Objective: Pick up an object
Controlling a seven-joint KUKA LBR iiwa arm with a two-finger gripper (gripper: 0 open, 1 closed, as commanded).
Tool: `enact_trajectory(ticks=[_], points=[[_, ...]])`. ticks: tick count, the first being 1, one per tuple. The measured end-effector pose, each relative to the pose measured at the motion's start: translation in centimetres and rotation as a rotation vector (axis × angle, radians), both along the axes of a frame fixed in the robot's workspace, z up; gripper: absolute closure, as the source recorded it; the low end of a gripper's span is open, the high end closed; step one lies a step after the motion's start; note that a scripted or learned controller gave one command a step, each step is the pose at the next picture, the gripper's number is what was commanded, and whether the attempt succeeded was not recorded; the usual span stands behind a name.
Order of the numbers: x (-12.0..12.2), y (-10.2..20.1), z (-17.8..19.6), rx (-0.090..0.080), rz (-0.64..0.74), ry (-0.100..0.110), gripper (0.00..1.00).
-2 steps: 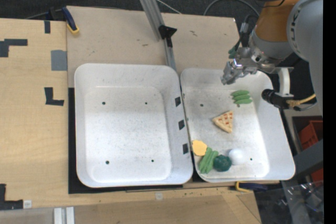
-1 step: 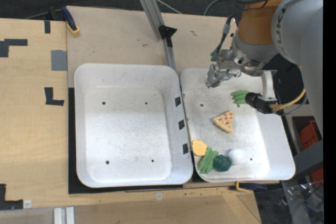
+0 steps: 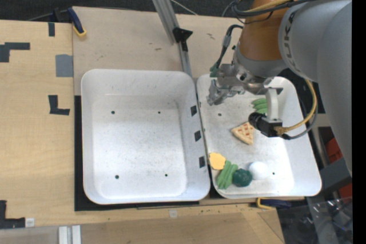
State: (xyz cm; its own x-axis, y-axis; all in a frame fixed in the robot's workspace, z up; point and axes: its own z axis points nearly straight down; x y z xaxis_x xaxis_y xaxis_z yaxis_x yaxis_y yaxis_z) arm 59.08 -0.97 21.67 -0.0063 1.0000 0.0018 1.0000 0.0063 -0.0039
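Gripper (image 3: 216, 94) hovers over right bin (image 3: 297, 180), w/ waffle piece (image 3: 244, 133), white ball (image 3: 258, 169), green toys (image 3: 233, 175); left bin (image 3: 91, 123) beside.

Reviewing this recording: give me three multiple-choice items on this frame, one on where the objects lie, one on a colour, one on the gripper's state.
1. Which bin holds the loose objects?
A. The left bin
B. The right bin
C. Both bins

2. What colour is the ball near the right bin's front edge?
A. Red
B. Black
C. White

3. What is between the gripper's fingers?
A. Nothing that can be seen
B. The waffle piece
C. The white ball

Answers:
1 B: the waffle piece, yellow piece and green items all lie in the right bin.
2 C: the ball is white.
3 A: the gripper hangs over bare bin floor, apart from every object.
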Motion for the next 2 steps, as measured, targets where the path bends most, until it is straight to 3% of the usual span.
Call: enact_trajectory(ticks=[2], points=[[-2.9,9.6,-1.1,-0.001,0.000,0.001,1.00]])
